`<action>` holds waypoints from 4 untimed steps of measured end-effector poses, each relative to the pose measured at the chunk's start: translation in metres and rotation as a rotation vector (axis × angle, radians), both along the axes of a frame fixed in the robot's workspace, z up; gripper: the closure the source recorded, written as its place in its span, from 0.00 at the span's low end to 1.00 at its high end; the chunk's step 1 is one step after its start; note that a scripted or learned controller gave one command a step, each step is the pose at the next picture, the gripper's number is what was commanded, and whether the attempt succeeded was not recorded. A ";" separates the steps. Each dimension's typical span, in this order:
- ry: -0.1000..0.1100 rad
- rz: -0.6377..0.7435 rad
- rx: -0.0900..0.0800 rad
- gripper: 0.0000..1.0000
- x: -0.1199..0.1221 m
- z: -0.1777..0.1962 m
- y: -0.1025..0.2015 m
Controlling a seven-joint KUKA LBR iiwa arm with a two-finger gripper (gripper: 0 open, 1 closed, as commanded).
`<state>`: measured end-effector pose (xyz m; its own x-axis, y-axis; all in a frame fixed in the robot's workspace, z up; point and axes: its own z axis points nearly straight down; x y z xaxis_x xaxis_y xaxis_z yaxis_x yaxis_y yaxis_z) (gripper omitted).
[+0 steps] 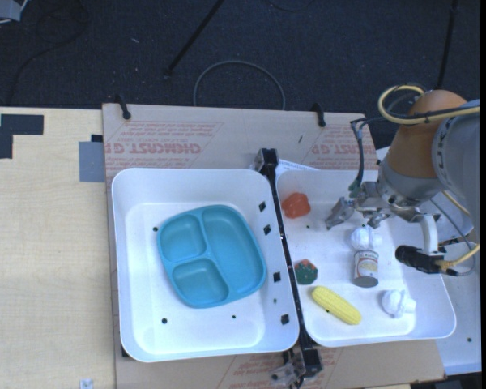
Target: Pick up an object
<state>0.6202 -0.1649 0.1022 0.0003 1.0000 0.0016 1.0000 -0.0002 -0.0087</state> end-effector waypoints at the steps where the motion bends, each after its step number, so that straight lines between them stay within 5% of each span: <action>1: -0.004 0.001 -0.001 0.00 0.000 -0.016 0.002; 2: -0.005 0.000 -0.001 1.00 0.000 -0.005 0.001; 4: -0.013 0.002 -0.003 1.00 0.009 0.118 -0.011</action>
